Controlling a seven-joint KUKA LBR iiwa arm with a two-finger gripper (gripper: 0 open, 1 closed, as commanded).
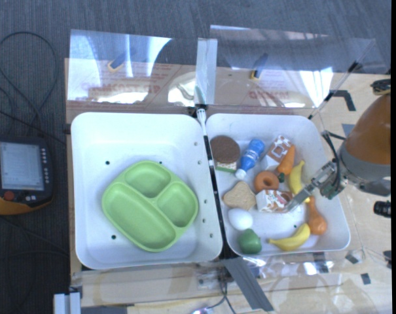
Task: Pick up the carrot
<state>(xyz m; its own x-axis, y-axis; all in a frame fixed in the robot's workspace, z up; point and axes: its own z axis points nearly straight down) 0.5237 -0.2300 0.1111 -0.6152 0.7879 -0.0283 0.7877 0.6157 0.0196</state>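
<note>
Gripper low over the crowded bin

While the smooth, tapered orange carrot (287,159) leans by a small carton (278,147) in the right bin (335,237), the gripper (296,200) hangs over a wrapped snack (273,201); finger spread cannot be made out.

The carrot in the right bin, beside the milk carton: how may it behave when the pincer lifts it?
The carrot looks like a moulded toy, so probably stiff and light. Its tapered, smooth body may slip out of a grip near the thin end. It leans against the milk carton and a banana, so these neighbours may shift with it.
</note>
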